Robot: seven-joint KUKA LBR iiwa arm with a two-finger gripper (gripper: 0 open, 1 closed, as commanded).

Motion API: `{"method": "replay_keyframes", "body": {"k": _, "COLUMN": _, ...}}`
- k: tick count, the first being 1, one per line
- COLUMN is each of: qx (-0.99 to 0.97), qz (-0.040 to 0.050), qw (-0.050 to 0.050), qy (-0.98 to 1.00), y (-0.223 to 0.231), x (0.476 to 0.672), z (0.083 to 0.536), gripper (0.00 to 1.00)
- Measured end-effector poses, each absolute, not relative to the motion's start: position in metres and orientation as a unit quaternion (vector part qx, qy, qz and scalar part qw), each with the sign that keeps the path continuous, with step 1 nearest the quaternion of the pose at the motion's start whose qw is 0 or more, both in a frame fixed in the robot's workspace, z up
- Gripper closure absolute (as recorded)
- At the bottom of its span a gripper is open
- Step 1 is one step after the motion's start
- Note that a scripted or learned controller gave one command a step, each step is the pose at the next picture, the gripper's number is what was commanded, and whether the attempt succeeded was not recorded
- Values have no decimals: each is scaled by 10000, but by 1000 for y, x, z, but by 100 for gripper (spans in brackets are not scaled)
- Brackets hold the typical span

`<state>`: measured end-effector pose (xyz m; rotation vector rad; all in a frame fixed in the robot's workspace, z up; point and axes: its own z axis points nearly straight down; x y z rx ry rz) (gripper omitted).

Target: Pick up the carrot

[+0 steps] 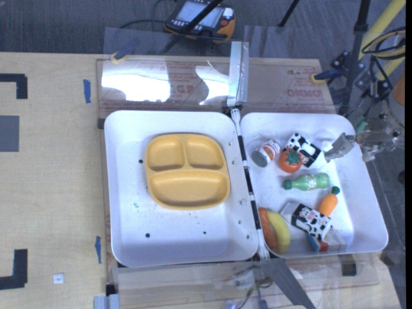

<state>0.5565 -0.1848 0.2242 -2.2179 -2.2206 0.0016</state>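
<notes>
1. Carrot lies in the right bin, toward its right wall and about halfway down: a short orange body with a green tip pointing up and to the right
2. Neighbours crowd it: the green bottle lies just above and to its left, near but apart, and the black-and-white cow carton sits just below and to its left; a second patched toy and the tomato are further up
3. The jaws hang at the top right of this bin, well above the carrot; a pale finger slants down and left, but whether they are spread or pressed together I cannot tell, and nothing shows between them
4. So the step in hand, as I judge it, is the approach: bring the wrist down the picture, along the right wall, until it sits over the carrot's thick middle
5. Turn the jaws across the carrot's short width, not along its length, so they close on the orange body
6. Come straight down; the free room lies on the carrot's right, the carton and bottle on its left
7. Risk: a finger landing on the carton or nudging the bottle
</notes>
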Motion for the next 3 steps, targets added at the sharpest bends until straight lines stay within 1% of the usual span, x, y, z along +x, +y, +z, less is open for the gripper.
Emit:
{"method": "replay_keyframes", "body": {"k": 1, "qx": -7064, "qz": 4, "qw": 9, "qy": -7078, "y": -159, "x": 572, "z": 129, "gripper": 0}}
{"method": "replay_keyframes", "body": {"k": 2, "qx": -6245, "qz": -3, "qw": -1, "qy": -7810, "y": -198, "x": 495, "z": 86, "gripper": 0}}
{"method": "replay_keyframes", "body": {"k": 3, "qx": -6251, "qz": -15, "qw": -39, "qy": -7806, "y": -199, "x": 496, "z": 97, "gripper": 100}}
